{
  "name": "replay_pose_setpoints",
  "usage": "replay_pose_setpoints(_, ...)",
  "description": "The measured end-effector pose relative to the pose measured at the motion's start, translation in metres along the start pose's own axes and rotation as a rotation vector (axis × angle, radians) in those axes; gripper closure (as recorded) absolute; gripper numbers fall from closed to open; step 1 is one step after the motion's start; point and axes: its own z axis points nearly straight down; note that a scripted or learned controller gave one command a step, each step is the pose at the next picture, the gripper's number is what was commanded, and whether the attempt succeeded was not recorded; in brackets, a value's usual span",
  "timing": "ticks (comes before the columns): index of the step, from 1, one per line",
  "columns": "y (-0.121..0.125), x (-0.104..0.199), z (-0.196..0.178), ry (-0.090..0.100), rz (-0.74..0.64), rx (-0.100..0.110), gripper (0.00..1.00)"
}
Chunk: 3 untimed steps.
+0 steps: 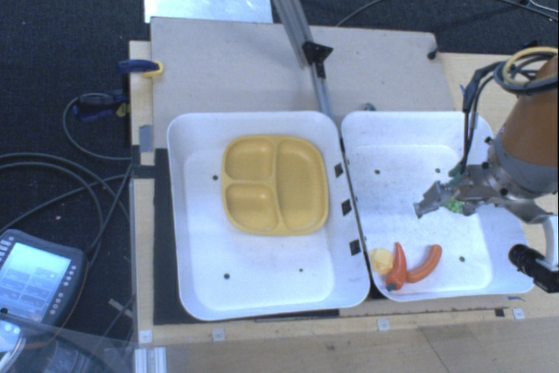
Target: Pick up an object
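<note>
Your targets lie in the right-hand shallow white bin [489, 155]: a curved orange sausage-shaped toy [424, 263], a red-orange carrot-like piece [398, 265] just beside it, and a small pale yellow lump [382, 259] touching the carrot piece, all clustered near the bin's front edge. The left-hand white bin [196, 205] holds a yellow three-compartment plastic plate [275, 184].

To do this step well, pick one item with free space on both sides; the orange sausage toy looks the easiest, as it stands slightly apart. Straddle it across its narrow width before you descend.

Your grey two-finger gripper [434, 201] hovers over the right bin, behind the cluster. A small green bit [453, 206] shows close by the gripper; you cannot tell whether it is gripped, nor how wide the gripper stands.
</note>
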Motion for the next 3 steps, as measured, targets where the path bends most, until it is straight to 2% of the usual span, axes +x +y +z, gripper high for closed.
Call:
replay_pose_setpoints(1,0.0,0.0,0.0,0.0,0.003,-0.001,0.0)
replay_pose_setpoints(2,0.0,-0.007,0.06,0.0,0.003,0.006,0.0)
replay_pose_setpoints(3,0.002,-0.005,0.102,0.001,0.002,0.005,0.0)
